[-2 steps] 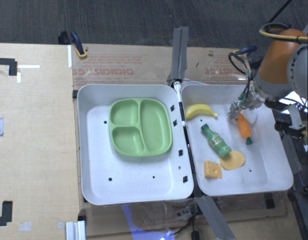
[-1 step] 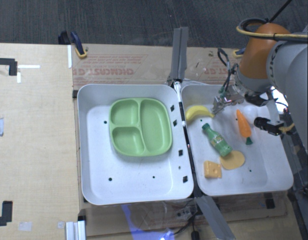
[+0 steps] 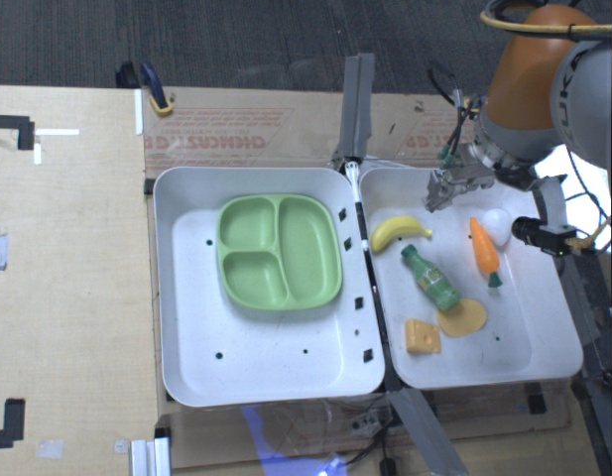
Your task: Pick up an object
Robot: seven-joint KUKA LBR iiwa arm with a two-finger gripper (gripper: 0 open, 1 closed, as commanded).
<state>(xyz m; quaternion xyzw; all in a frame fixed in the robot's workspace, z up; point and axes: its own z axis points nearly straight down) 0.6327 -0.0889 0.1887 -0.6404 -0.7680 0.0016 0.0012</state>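
You are looking down on two white bins. The gripper (image 3: 439, 194) hangs at the far end of the right bin (image 3: 544, 360), just beyond the banana (image 3: 399, 231), holding nothing; how wide its claw is set cannot be told. Beside the banana lie a green bottle (image 3: 430, 278), a carrot (image 3: 484, 249) and a cheese wedge (image 3: 422, 336), loosely spread for picking. A green divided plate (image 3: 280, 252) sits apart in the left bin (image 3: 186, 355).

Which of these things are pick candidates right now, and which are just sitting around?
Pick candidates, right bin: banana, green bottle, carrot, cheese wedge, tan disc; gripper is above this bin.

Lying about: green divided plate in left bin; clamp.
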